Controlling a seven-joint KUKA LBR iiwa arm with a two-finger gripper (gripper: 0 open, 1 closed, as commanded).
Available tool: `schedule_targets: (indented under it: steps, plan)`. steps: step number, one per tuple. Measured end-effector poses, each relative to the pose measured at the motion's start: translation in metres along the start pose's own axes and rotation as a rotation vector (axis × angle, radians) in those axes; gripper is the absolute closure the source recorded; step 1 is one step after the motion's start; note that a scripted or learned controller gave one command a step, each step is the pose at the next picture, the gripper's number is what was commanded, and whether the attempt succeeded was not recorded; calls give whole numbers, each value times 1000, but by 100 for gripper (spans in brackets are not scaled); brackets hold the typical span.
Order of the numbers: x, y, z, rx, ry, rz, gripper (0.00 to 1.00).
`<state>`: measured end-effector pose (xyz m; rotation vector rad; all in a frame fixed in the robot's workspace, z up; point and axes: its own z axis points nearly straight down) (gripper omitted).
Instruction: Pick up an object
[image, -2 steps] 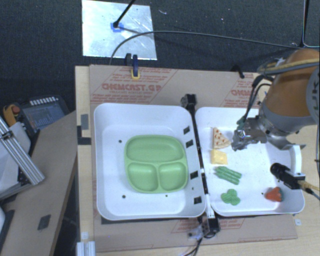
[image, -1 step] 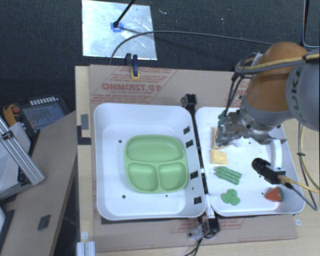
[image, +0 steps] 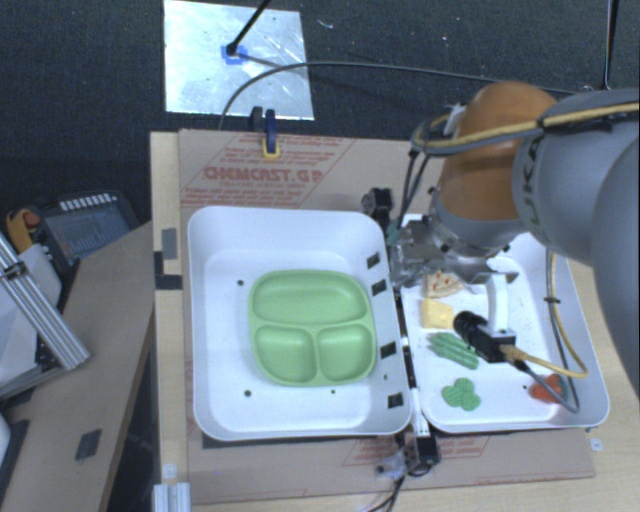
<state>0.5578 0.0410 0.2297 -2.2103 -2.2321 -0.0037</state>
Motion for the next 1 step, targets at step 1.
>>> schedule_targets:
  steps: [1]
  plan:
    - [51, 17, 12, -1, -1, 1, 100]
